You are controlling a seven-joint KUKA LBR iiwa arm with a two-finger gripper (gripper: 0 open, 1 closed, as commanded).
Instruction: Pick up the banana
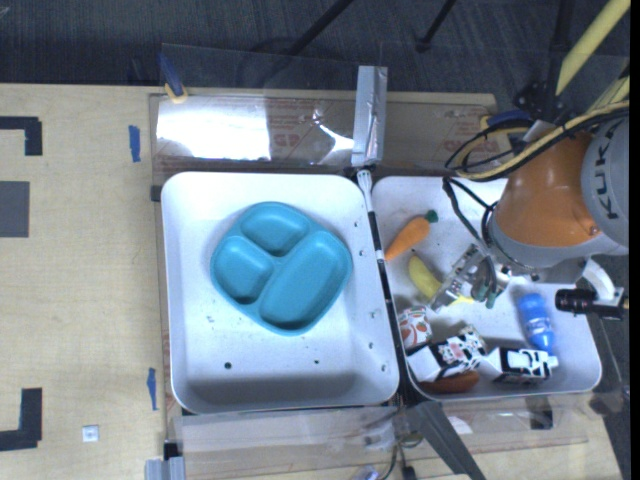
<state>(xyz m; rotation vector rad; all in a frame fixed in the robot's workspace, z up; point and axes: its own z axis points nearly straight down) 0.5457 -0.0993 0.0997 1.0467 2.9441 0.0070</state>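
On my screen the left bin (190, 268) carries a blue plate (283, 265) with three sections, which has no part in this job. Past the divider, in the right bin (585, 368), I see a carrot (409, 236) near the upper left corner, and just below it the banana (426, 278), lying at a slant with its lower end toward the hand (472, 280). The hand sits at that lower end, tilted, touching or all but touching the fruit; I cannot tell whether it is spread or pinching, since the metal parts blur together there, and I see no banana clearly between them.

To do this step well, I judge the hand should be centred over the banana's middle, not its tip, and turned so it closes across the short width. The carrot lies close above and a small red-and-white carton (414, 325) close below, so the descent wants to be straight, without sweeping sideways. I would lift slowly, as the curved skin may slip out.

Further right lie a black-and-white carton (462, 350), another (528, 361) beside it, and a blue bottle (536, 322). Their printing is too small to read. On the arm (600, 183) I make out the letters "KU".
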